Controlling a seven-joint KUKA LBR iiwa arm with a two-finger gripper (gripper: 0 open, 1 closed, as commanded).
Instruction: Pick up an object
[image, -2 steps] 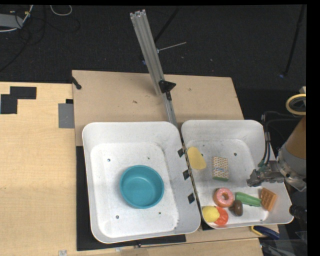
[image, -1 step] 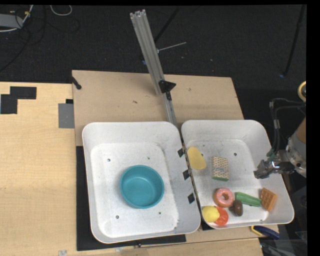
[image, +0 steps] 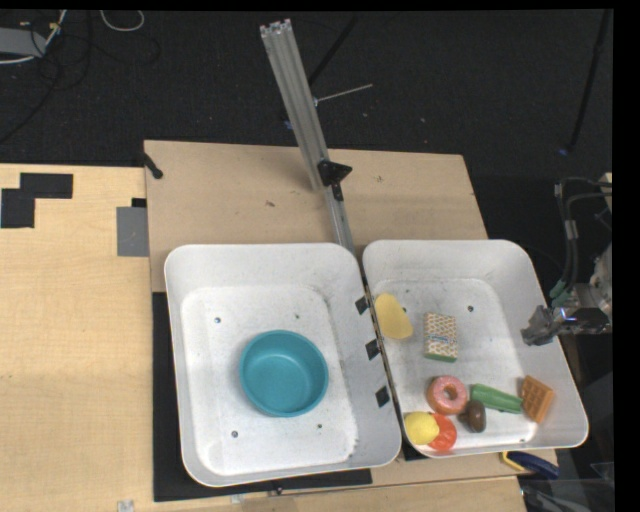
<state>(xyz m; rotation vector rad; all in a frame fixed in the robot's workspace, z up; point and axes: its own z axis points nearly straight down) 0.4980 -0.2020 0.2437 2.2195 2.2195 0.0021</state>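
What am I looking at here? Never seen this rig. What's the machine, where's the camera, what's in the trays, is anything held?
One fixed camera looks down at a slant on a wooden bench with two shallow white bins. The left bin holds a teal bowl. The right bin holds small toy foods: a yellow piece, a patterned block, a pink donut, a green piece, a small dark brown piece, a waffle-like orange piece, and a yellow and red pair at the near edge. The robot arm comes in from the right; its gripper sits at the right bin's right rim. Nothing is visibly between its fingers. The slanted metal bar behind the bins is a fixed support.
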